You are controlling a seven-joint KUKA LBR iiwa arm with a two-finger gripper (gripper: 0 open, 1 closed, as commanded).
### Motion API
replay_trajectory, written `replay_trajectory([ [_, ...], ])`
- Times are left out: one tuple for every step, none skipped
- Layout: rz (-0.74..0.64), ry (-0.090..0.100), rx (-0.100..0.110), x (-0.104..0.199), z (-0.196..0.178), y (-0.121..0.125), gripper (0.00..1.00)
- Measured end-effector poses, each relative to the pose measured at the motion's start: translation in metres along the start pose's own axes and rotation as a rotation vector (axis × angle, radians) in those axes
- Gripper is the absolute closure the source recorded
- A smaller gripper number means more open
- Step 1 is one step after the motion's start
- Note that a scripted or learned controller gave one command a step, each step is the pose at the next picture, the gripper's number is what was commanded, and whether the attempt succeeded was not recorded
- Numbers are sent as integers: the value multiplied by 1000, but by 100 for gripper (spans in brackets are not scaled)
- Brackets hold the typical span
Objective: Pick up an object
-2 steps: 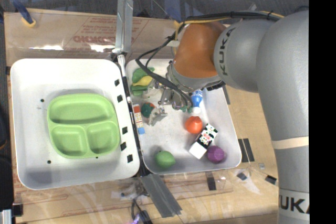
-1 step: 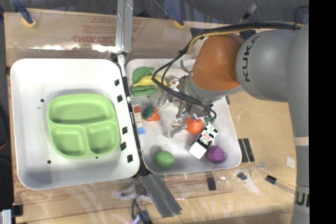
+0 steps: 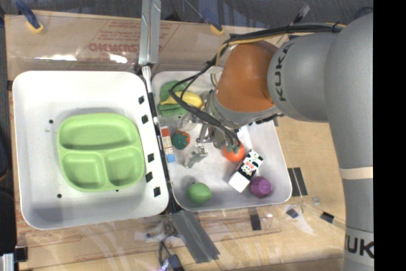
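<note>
My gripper (image 3: 198, 154) hangs low in the right bin (image 3: 279, 165), under the orange wrist band, with its metal fingers pointing down and left. Close around it lie a small teal and red object (image 3: 181, 139) to the left and an orange tomato-like piece (image 3: 233, 152) to the right. Nothing shows between the fingers. A green ball (image 3: 199, 192) sits near the bin's front wall. A purple piece (image 3: 260, 186) and a black and white block (image 3: 246, 171) lie at the front right. A yellow banana (image 3: 190, 99) and green leafy item (image 3: 167, 98) rest at the back, partly under the arm.
The left bin (image 3: 32, 136) holds a green divided tray (image 3: 99, 150). A grey divider bar (image 3: 150, 35) runs up between the bins. Cables trail from the arm across the back of the right bin.
</note>
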State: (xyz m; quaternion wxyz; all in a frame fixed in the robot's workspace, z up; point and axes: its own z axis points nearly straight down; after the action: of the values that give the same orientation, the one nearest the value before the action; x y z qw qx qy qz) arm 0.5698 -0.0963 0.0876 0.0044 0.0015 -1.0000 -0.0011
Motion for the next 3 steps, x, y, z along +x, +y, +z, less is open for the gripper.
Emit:
replay_trajectory([
  [-98,-6,2,-22,-1,4,0],
  [233,-8,1,45,-3,-97,0],
  [356,-4,-1,4,-1,-37,0],
])
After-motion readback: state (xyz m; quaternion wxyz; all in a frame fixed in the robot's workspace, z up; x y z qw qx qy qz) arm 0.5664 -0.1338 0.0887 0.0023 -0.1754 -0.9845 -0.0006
